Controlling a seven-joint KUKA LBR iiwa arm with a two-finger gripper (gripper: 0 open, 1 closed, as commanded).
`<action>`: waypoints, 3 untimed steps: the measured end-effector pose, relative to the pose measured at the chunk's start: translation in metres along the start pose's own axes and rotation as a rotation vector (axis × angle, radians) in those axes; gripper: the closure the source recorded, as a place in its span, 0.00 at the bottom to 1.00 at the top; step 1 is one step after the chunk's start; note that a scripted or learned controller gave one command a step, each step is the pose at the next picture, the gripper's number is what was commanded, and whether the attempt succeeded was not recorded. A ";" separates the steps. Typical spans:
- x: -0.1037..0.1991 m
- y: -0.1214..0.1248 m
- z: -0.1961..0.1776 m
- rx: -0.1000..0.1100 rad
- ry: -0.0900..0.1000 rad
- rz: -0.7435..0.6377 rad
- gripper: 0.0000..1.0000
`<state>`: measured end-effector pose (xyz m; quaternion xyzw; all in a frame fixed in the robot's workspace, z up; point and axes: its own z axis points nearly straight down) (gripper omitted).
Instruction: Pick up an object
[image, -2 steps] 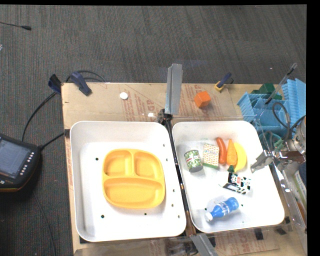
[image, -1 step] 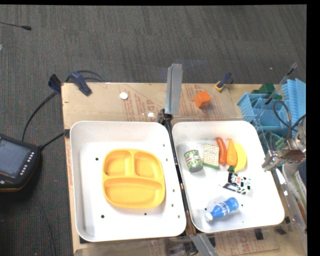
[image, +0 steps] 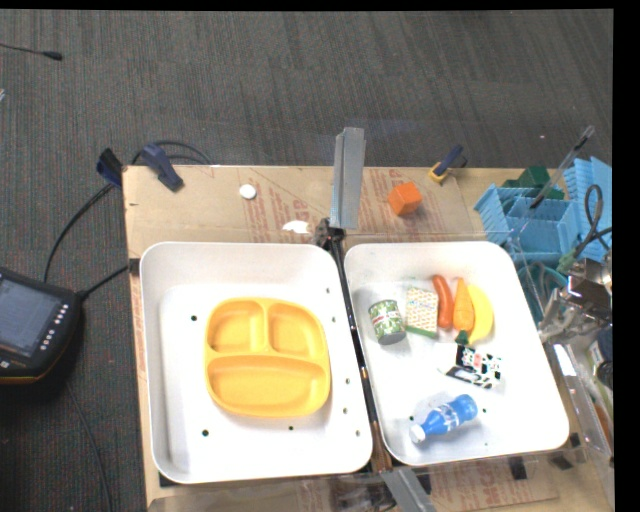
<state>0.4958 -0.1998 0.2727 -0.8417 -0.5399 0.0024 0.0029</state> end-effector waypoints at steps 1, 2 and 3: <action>0.013 -0.020 -0.013 0.002 -0.001 0.583 1.00; 0.014 -0.020 -0.019 0.011 -0.006 0.578 1.00; 0.015 -0.021 -0.026 0.020 -0.011 0.574 1.00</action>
